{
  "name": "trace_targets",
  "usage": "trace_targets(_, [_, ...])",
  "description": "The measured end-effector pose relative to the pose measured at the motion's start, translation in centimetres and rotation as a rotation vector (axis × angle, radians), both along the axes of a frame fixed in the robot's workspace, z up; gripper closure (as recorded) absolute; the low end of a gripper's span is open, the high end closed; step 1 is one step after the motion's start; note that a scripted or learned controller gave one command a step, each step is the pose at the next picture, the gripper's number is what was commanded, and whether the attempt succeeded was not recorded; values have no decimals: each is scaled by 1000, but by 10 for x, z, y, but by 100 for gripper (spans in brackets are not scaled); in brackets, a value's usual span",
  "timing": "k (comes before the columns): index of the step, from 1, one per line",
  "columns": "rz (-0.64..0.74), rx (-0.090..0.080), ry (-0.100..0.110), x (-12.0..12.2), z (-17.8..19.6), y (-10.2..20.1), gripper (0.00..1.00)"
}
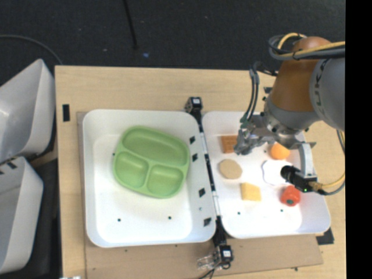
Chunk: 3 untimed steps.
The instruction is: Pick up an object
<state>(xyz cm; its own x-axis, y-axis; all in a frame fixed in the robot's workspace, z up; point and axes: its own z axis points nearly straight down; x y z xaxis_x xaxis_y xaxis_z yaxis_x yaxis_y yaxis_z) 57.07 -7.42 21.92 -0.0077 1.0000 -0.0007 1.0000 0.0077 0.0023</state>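
The right bin (273, 228) holds several small food items: a brown square cracker (227, 143), a tan round cookie (230, 169), a yellow cheese wedge (251, 192), an orange piece (280, 151), a red tomato-like piece (290, 196) and a white round piece (271, 172). My gripper (245, 142) hangs low over the bin's upper part, just right of the cracker and above the cookie. Nothing shows between its fingers.
The left bin (99, 214) holds a green three-compartment plate (151, 161). A black divider with clips (204, 167) runs between the bins. The grey arm with its orange band (296, 80) covers the right bin's far corner. White containers (23, 109) stand off the bench's left.
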Motion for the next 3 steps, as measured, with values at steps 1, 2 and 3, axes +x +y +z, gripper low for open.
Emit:
trace_targets(1, [0, 2, 1, 15, -2, 57, 100])
trace_targets(2, [0, 2, -2, 42, 11, 111, 100])
trace_targets(3, [0, 3, -1, 61, 27, 162, 100])
